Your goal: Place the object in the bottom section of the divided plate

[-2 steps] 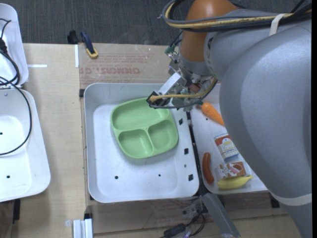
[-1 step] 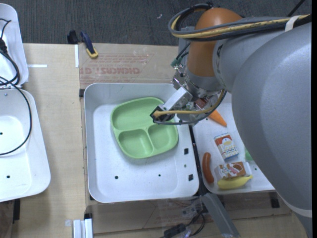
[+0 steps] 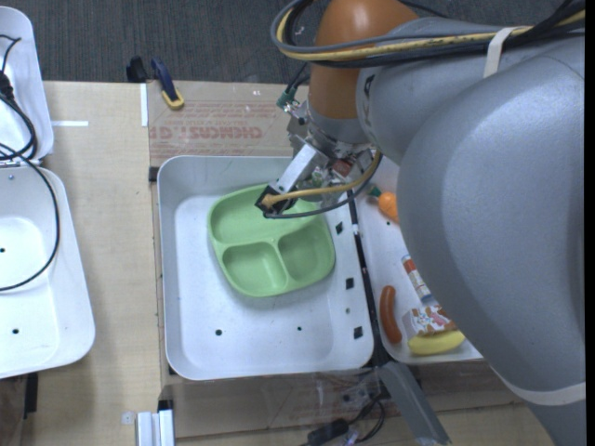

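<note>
Reaching in from the right of the camera view, the grey arm (image 3: 483, 203) with its orange band (image 3: 358, 49) leans over the nearer white bin (image 3: 251, 337) and covers much of the frame. Its pincer (image 3: 327, 173) hangs above the upper right edge of a green divided plate (image 3: 230, 260); whether it is apart or together cannot be told, and nothing can be seen clamped in it. The plate lies flat inside that bin, toward the far wall. One large section takes its upper part and two smaller ones sit side by side along its lower edge, all three bare and green. Beside this bin, to the right, a second white bin (image 3: 376, 254) sits half hidden under the arm. It holds a small orange thing (image 3: 387, 205) near the top, a red sausage (image 3: 388, 314) along its left wall, a red and white packet (image 3: 420, 297) just beside the sausage, and a yellow banana (image 3: 437, 343) at the bottom, touching the packet. Both bins rest on a pale wooden tabletop (image 3: 112, 203). A sheet of brown cardboard (image 3: 223, 128) with red lettering lies behind the nearer bin.
</note>
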`<state>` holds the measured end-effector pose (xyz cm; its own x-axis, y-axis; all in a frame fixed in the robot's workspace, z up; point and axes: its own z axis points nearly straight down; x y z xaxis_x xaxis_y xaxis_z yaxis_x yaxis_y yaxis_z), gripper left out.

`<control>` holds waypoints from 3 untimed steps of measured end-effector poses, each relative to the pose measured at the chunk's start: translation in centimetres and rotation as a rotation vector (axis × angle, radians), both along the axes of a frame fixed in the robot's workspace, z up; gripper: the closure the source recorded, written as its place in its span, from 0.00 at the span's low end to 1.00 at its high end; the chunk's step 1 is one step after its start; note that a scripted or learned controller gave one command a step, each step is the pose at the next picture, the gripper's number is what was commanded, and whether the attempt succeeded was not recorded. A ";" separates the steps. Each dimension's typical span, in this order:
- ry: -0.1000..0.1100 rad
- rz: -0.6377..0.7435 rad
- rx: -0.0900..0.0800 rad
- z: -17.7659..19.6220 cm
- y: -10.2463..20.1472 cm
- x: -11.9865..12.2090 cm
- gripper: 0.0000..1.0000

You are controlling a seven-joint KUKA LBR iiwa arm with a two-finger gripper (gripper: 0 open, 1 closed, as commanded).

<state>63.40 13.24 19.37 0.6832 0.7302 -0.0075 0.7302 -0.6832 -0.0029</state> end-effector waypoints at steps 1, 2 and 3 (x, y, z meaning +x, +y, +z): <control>0.000 0.001 0.000 0.0 0.0 0.0 0.00; -0.001 -0.371 -0.002 -1.4 -0.7 -2.4 0.00; -0.005 -0.384 0.005 -9.8 -1.0 -2.0 0.00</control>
<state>61.36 12.25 9.53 0.9071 0.4208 -0.0002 0.4208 -0.9071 -0.0038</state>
